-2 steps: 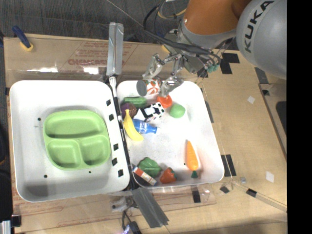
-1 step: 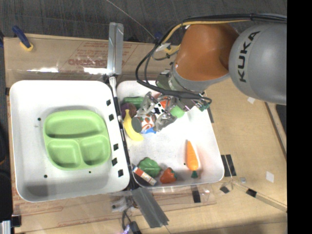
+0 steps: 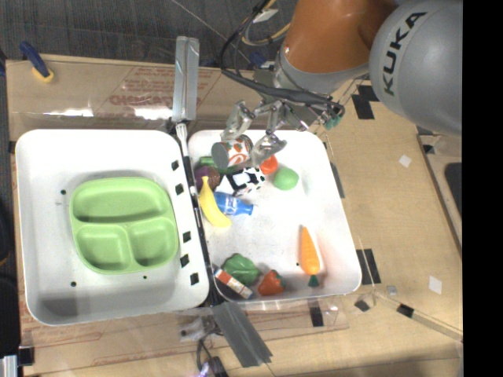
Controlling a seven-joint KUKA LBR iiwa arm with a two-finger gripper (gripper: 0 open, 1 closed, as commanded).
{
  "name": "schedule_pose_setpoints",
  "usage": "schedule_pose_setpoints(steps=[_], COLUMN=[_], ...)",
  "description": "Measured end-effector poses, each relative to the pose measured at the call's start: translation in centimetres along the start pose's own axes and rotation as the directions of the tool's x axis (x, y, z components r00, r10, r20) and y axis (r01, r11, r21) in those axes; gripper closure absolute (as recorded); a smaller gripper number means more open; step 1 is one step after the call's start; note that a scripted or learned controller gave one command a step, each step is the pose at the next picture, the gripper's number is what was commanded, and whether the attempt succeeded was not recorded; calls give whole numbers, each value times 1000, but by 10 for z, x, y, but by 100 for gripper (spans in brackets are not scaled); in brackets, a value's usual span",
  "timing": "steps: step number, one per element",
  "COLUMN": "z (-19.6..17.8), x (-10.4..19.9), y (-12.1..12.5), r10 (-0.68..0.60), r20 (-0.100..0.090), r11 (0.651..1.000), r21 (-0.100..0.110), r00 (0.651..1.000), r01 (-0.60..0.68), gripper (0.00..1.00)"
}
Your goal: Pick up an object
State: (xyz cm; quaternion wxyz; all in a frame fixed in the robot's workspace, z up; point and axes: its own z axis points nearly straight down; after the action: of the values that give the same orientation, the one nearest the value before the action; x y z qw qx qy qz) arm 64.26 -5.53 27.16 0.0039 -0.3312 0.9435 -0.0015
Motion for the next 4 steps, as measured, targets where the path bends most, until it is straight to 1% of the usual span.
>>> schedule_pose_setpoints(steps=[1,2,3,4], z=[-9,18,-14,-24], x=[0,8,-2,-2], y=[0,-33,-22,-23], r10=[-1,95,136,135], r20=[0,-4,-2,0], r11=[1000,995,991,991], r21=[0,-2,-1,2], r00=[1000,995,991,991], r01=[1,-95,-136,-135], gripper=[100,100,100,100])
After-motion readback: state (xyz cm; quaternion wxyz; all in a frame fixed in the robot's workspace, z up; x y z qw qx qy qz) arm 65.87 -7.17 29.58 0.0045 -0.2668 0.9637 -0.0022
